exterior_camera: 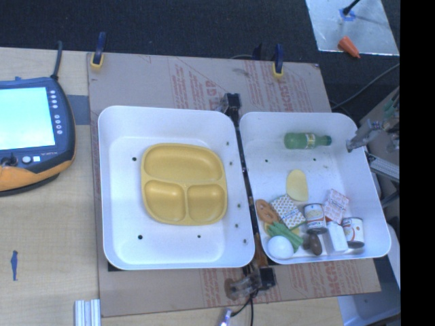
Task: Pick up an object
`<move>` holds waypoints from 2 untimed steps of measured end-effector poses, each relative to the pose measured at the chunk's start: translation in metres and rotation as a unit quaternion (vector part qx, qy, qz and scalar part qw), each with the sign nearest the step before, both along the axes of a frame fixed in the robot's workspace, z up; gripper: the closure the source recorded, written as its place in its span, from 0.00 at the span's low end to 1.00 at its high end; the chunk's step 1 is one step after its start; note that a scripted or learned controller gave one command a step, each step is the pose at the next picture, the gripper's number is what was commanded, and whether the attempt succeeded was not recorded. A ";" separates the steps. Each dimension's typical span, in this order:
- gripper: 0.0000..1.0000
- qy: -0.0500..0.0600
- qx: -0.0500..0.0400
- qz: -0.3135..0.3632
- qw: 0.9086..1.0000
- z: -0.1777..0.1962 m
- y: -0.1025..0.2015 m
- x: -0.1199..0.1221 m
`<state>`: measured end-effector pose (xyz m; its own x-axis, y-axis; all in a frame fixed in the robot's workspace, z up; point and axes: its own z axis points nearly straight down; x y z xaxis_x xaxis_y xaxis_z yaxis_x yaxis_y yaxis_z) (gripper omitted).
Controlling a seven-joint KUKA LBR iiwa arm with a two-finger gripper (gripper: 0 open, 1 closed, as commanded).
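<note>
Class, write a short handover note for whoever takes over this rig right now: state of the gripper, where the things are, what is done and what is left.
Gripper: at the right bin's far right edge, above the rim, nothing seen held; whether it is open or shut cannot be told.
Things: the green bottle lies alone near the right bin's far side. A pale yellow piece lies mid-bin. Small cans, packets and a white ball are crowded at the near edge. The left bin holds a yellow divided plate.
Done: nothing picked yet.
Left: pick up one object; the bottle looks easiest, lying apart from the rest.
</note>
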<state>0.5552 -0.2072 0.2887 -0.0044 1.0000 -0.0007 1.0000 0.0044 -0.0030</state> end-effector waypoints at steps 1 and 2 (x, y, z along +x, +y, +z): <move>0.00 0.001 0.000 0.001 1.000 -0.128 0.086 -0.009; 0.00 0.001 0.000 0.001 1.000 -0.198 0.078 0.049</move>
<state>0.6037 -0.1291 0.0910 -0.0073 1.0000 -0.0015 1.0000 0.0073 -0.0047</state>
